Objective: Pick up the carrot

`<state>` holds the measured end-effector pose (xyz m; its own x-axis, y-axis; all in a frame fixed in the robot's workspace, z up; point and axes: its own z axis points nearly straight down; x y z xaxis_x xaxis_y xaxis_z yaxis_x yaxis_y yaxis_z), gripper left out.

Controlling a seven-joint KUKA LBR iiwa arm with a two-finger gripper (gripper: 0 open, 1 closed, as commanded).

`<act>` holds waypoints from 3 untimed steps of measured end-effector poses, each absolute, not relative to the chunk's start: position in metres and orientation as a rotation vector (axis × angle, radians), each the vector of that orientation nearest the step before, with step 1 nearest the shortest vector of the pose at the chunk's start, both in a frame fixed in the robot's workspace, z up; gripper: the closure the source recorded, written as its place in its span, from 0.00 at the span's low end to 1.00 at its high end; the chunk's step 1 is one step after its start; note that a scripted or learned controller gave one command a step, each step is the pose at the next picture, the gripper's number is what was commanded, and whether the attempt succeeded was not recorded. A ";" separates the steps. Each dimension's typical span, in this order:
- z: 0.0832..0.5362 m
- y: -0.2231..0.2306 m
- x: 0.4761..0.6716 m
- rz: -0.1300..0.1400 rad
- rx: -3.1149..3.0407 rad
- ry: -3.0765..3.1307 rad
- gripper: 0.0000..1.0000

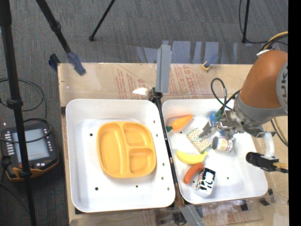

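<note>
The carrot (181,122), orange with a green top, lies in the right bin (244,185) near its far left corner, pointing towards the right. My gripper (214,127) hangs over the middle of that bin, a short way right of the carrot and apart from it. It sits just above a patterned packet (197,141) and a small can (222,144). Nothing of the carrot is inside it.
A banana (190,157), a red sausage (192,173) and a black-and-white carton (205,181) lie in the right bin, nearer the front. The left bin (77,126) holds a yellow divided plate (126,149). The arm's orange band (265,81) looms over the right bin's far right side.
</note>
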<state>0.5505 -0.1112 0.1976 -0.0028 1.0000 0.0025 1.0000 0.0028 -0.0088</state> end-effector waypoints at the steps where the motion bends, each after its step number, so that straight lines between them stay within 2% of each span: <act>1: 0.087 -0.086 0.635 0.003 -1.940 -2.465 0.00; 2: 0.093 -0.087 0.635 0.004 -1.943 -2.457 1.00; 3: 0.185 -0.017 0.614 0.004 -1.951 -2.457 1.00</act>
